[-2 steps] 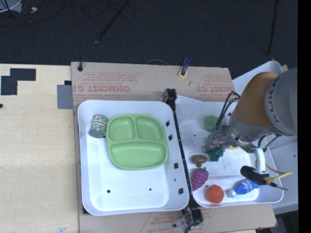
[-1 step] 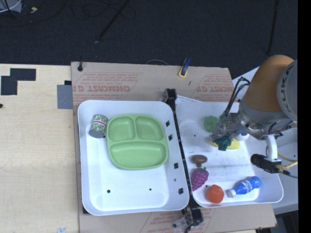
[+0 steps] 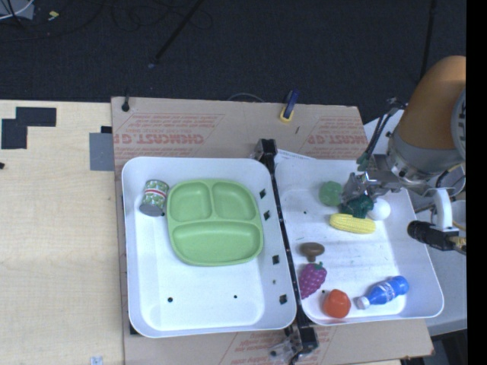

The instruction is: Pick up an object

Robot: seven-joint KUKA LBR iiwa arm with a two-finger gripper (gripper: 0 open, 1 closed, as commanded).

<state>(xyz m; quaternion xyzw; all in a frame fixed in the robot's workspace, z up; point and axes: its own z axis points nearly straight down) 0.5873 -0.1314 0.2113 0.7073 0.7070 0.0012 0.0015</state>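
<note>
Two bins: the gripper (image 3: 364, 198) sits low in the right bin (image 3: 415, 299) near its far edge, beside the corn (image 3: 352, 223); possibly touching a green object (image 3: 332, 193); whether clenched cannot be told.

A single fixed camera looks down at a slant from above the bench (image 3: 53, 226), set far enough back to take in both white bins whole: the left bin (image 3: 144, 295) and the right bin (image 3: 415, 276) sit side by side across the middle. Dark floor (image 3: 228, 36) fills the far side. The arm (image 3: 434, 120) enters from the right edge.
</note>
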